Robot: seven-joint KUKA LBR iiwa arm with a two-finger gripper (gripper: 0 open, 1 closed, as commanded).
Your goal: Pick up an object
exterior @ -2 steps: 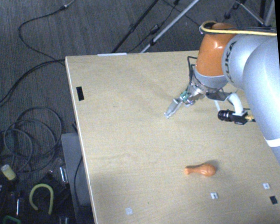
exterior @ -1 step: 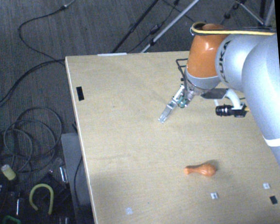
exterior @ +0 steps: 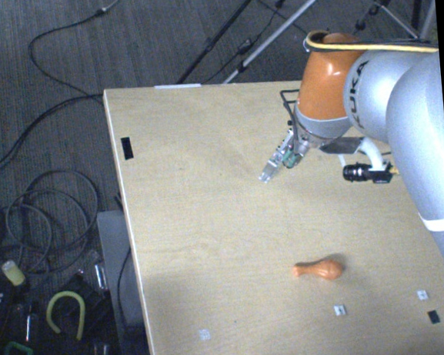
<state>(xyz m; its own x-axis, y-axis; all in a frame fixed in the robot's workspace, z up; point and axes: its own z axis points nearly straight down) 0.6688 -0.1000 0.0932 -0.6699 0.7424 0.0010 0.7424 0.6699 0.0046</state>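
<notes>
Pale wood tabletop point(exterior: 212, 235) fills the middle of the scene, with dark carpet beyond it and loops of black cable point(exterior: 40, 220) trailing on the floor off its left edge; a green hook-shaped tool point(exterior: 64, 310) lies among that clutter; light-stand legs point(exterior: 285, 20) cross the floor past the far edge; and here's the arm point(exterior: 402, 118), grey with its orange band point(exterior: 326, 82), reaching in from the right; the pincer point(exterior: 267, 175) hangs over the tabletop, slanting down and to the left, its tips small and pale against the wood; whether those tips are apart or together, I cannot tell at this size; nothing shows between them; the orange object point(exterior: 320, 268), bulb-shaped with a narrow neck pointing left, lies flat on the tabletop, nearer the camera than the pincer and a little to its right, well apart from it; small markers point(exterior: 339, 309) dot the wood just nearer than the orange object; a black tab point(exterior: 127, 148) sits far to its left, near the tabletop's edge.
</notes>
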